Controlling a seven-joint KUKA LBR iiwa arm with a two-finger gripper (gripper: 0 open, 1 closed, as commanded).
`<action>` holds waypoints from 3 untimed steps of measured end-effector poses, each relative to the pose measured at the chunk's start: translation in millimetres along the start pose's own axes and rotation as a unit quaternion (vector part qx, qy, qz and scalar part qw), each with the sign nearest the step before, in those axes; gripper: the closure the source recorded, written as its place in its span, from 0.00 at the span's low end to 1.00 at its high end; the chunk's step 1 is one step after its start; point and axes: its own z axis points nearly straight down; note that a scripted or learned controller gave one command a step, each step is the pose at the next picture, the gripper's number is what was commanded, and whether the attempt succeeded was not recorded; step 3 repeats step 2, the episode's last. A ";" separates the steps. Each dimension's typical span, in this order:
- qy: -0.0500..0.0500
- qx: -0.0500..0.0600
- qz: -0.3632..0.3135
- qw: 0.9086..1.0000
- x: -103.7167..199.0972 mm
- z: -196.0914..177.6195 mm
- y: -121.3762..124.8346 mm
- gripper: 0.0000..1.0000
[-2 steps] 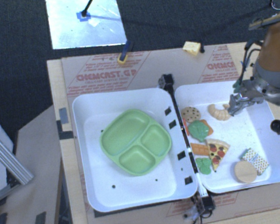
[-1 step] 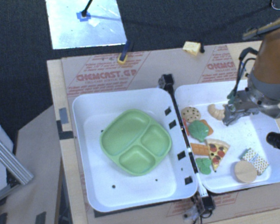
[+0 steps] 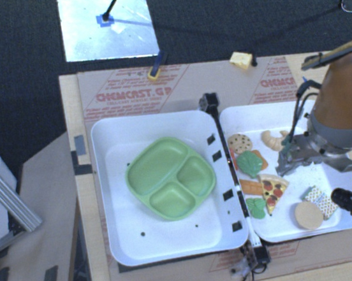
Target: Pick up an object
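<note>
The tool (image 3: 288,159) hung low over the right bin (image 3: 287,108), near its middle, with the arm reaching in from the right. Whether it was released or clenched could not be told; nothing was seen in its grasp.

The nearest candidates lay just to its left and below. The pizza slice (image 3: 273,189) sat just beneath and left of the tool, its long axis slanting from upper right down to lower left, the point toward the near edge. The green leafy piece (image 3: 251,163) lay to the left, level with the tool, and the croissant (image 3: 271,139) just above it. The cookie (image 3: 239,142) sat farther left by the divider.

The pizza slice looked the closest pick: a short shift down and left would likely centre the tool over it.
</note>
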 end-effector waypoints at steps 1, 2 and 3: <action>-0.001 -0.003 0.001 1.000 -14.9 -1.4 10.5 1.00; 0.000 -0.002 -0.002 1.000 2.7 -3.1 2.8 1.00; 0.000 -0.002 -0.002 1.000 2.7 -3.1 2.8 1.00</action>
